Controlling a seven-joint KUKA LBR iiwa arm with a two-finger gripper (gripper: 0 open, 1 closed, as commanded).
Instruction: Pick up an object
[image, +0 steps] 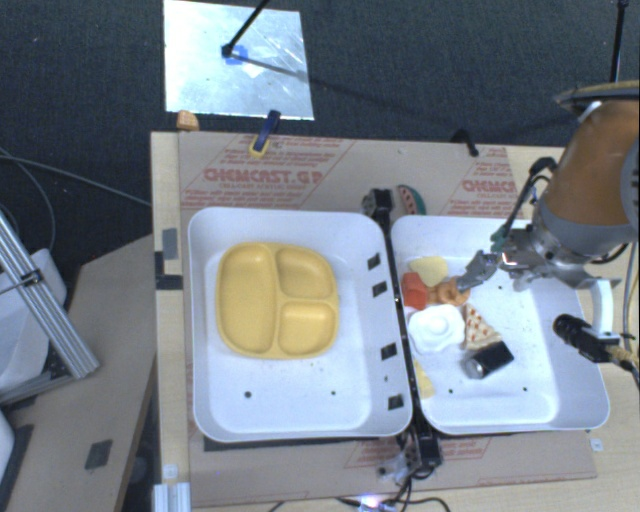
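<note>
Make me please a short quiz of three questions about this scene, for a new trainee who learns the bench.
1. True or false: the yellow divided plate lies in the left bin.
2. Which item lies nearest the hand?
A. the black cylinder
B. the small orange piece
C. the yellow divided plate
3. Fill in: the fried egg toy lies in the ____ bin.

Key:
1. True.
2. B; the hand hangs over the right bin, just beside the small orange piece, with nothing seen between its fingers.
3. right.
</note>
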